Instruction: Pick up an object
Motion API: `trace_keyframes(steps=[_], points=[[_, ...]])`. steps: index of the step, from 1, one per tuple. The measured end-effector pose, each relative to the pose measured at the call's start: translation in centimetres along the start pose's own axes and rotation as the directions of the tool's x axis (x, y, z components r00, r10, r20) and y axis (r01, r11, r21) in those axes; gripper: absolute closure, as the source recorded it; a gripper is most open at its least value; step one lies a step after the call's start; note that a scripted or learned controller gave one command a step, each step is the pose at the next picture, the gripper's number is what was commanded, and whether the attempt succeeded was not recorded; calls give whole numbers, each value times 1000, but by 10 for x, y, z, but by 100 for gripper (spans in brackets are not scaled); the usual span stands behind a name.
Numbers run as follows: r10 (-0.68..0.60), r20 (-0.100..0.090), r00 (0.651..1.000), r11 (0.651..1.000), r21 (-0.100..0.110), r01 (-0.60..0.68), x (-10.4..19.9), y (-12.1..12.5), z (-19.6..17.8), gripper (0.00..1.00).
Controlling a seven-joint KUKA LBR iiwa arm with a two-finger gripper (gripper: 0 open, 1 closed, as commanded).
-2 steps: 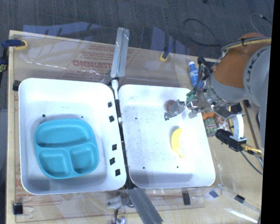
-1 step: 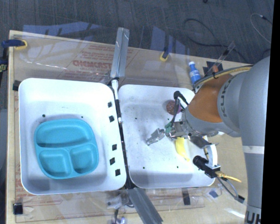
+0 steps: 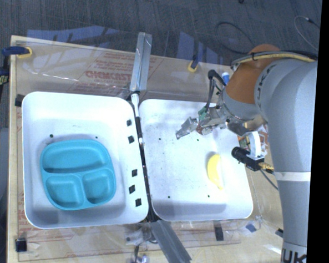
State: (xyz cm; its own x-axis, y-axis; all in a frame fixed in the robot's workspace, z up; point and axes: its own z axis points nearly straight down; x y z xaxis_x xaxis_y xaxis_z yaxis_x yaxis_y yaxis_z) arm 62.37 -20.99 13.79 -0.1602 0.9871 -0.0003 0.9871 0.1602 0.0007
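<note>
Your gripper [image 3: 182, 132] hangs with fingers released, holding nothing. The yellow banana [image 3: 215, 170] looks soft, light and curved; grasp gently across its middle.

Two shallow white plastic bins sit side by side on the bench. The left bin [image 3: 32, 114] holds a light-blue three-compartment plastic tray [image 3: 77, 173]. In the right bin [image 3: 152, 155], a yellow banana-shaped object [image 3: 215, 170] lies right of centre, with the grey metal two-finger gripper [image 3: 182, 130] above the bin's far part, nothing between its fingers.
</note>
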Motion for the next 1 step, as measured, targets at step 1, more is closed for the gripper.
trace_keyframes(steps=[1], points=[[3, -2, 1000, 1000, 3, -3, -4, 33, 46, 0]])
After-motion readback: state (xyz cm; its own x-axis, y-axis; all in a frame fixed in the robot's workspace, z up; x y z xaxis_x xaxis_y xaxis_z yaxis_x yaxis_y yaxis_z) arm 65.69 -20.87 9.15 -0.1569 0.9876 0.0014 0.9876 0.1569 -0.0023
